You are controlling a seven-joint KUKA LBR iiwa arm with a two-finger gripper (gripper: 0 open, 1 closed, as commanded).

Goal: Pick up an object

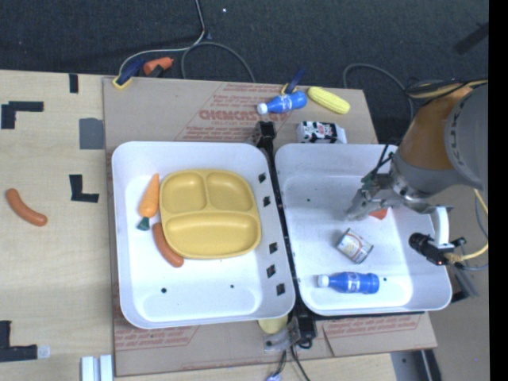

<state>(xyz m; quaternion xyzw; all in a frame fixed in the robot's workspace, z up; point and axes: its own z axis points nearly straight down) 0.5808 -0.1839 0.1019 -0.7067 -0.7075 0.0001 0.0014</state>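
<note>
Arm reaching into right bin, gripper (pixel 367 205) sitting low over a small red-orange object (pixel 381 212).

Finger spread: cannot tell. Red-orange object is lying just beside the gripper in the right bin (pixel 317 173); a small can (pixel 354 245) is lying near below it, a blue bottle (pixel 349 282) further down. Left bin (pixel 131 236) is holding a yellow divided plate (pixel 209 213), a carrot (pixel 149 196) and a sausage (pixel 167 245).
</note>
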